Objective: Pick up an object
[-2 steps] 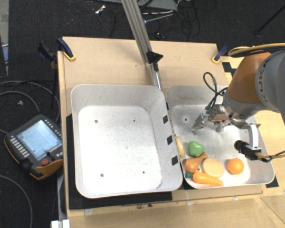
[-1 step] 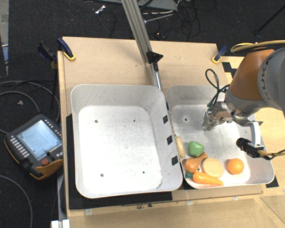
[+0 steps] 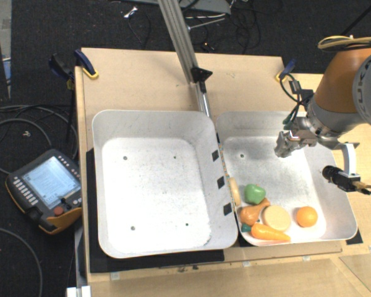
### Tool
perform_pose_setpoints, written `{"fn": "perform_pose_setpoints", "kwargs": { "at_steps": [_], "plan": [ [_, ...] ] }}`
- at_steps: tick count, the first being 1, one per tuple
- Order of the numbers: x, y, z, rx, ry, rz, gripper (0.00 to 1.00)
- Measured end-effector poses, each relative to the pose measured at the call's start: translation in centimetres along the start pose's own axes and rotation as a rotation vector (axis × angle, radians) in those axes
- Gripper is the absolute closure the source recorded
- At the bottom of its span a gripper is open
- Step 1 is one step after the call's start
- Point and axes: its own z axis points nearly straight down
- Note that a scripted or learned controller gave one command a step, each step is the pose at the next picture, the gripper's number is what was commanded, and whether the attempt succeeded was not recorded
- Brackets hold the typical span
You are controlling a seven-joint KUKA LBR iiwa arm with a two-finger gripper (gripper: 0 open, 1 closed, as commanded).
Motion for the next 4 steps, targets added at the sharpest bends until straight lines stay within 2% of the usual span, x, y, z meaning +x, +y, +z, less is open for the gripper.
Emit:
{"fn": "perform_pose_setpoints", "kwargs": {
  "at_steps": [2,4],
  "plan": [
    [-0.4,0.5,-7.3,0.001,0.0,-0.004,1.0],
    [9.3,2.8,-8.2,0.003,0.004,-0.01,1.0]
  ]
}}
